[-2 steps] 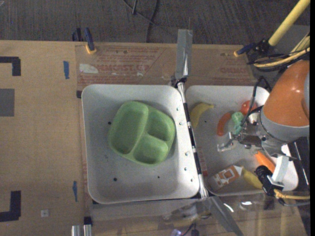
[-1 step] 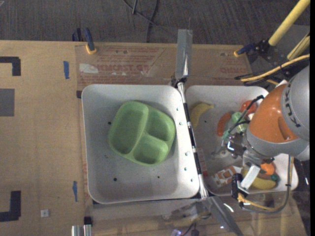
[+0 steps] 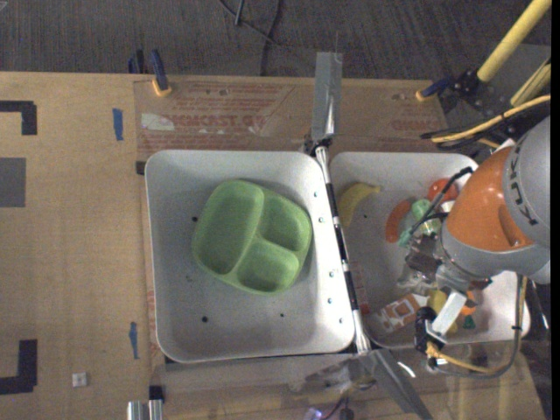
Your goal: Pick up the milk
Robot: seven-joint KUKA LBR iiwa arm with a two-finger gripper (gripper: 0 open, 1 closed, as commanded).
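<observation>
Lying low in the right bin (image 3: 378, 166), by its near wall, the milk (image 3: 400, 311) is a small white carton with orange print; one carton, one banana (image 3: 354, 199), one orange piece (image 3: 401, 222) and one green piece (image 3: 421, 212) share that bin; the left bin (image 3: 175, 322) holds one green plate (image 3: 254, 234); two bins stand on the surface (image 3: 70, 234); the arm (image 3: 494, 208) bends over the right bin, its tool (image 3: 426, 257) just above the milk; open or closed, I cannot tell.

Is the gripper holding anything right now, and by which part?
Cannot tell: the gripper is low in the right bin, and the arm hides any hold.
</observation>
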